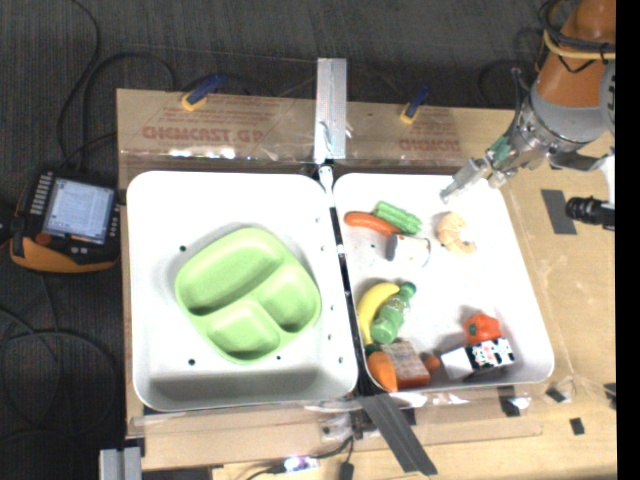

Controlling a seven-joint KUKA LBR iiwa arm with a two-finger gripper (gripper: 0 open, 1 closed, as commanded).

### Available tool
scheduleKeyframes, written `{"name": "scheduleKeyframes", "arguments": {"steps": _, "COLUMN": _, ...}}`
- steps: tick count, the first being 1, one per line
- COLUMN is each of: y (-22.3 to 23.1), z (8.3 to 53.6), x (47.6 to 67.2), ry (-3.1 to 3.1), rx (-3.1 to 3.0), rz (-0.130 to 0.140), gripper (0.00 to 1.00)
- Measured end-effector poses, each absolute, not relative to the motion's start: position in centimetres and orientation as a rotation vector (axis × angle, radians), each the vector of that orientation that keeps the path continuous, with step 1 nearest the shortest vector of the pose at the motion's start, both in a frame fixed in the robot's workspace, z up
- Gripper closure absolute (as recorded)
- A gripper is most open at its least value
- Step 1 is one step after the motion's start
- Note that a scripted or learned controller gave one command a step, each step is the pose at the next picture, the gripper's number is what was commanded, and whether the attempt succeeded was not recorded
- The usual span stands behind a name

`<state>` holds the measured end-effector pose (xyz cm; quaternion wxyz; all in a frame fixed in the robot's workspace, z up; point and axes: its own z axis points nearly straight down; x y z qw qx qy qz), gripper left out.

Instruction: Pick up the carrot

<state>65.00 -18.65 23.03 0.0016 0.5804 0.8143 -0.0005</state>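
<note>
Starting at the far left, a pendant sits off the worktop, well clear of anything I do. Next comes the left bin, which holds a green tray with three compartments, nothing in them.

Past the divider lies the right bin, where my work is. The carrot lies in its near-left corner, close against the divider wall and the front rim, with a brown block touching its right side and a banana and green bottle just behind it. Farther back along the left side are a red sausage and a green pepper; a pale shrimp lies mid-bin, and a tomato and a dice block sit toward the near-right corner.

My gripper hangs over the back rim of the right bin, just beside the shrimp and well apart from the carrot. I cannot tell from here whether it is released or clenched; nothing shows in it. So I judge the task hardly begun: the whole reach, descent, grasp and lift are left.

The middle of the bin offers open room to cross. The trouble is at the carrot itself: two walls and the block hem it in, so I expect little space for a clean descent.
</note>
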Motion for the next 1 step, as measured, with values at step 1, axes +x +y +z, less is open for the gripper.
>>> {"name": "scheduleKeyframes", "arguments": {"steps": 1, "y": -15.63, "z": 16.23, "x": 64.89, "ry": 2.775, "rx": 1.469, "rz": -0.001, "gripper": 0.0}}
